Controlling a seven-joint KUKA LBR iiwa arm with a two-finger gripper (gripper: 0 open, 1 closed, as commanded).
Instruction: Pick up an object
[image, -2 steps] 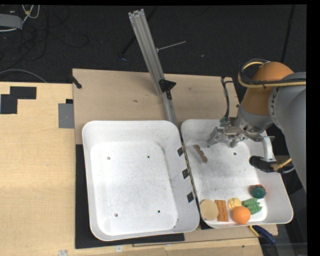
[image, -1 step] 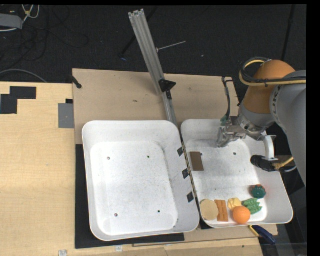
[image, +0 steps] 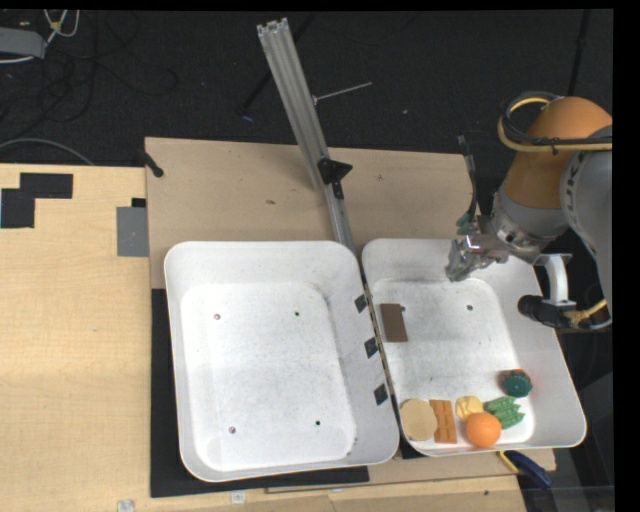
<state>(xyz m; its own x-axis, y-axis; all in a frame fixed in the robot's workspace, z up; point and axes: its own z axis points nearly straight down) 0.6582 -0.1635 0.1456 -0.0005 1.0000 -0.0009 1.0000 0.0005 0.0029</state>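
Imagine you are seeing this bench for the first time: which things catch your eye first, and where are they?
The bright cluster in the right bin's near corner stands out: an orange ball, a yellow piece, green items and a tan slab. Next comes the gripper poised over that bin's far edge. A small brown block lies alone by the bin's left wall.

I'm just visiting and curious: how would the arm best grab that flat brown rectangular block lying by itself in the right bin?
Probably from straight above, fingers closing across the narrow width of the flat brown rectangular block. It lies flat with bare floor around it, though the right bin's left wall is close, so that side is tighter. The gripper hangs over the bin's far end.
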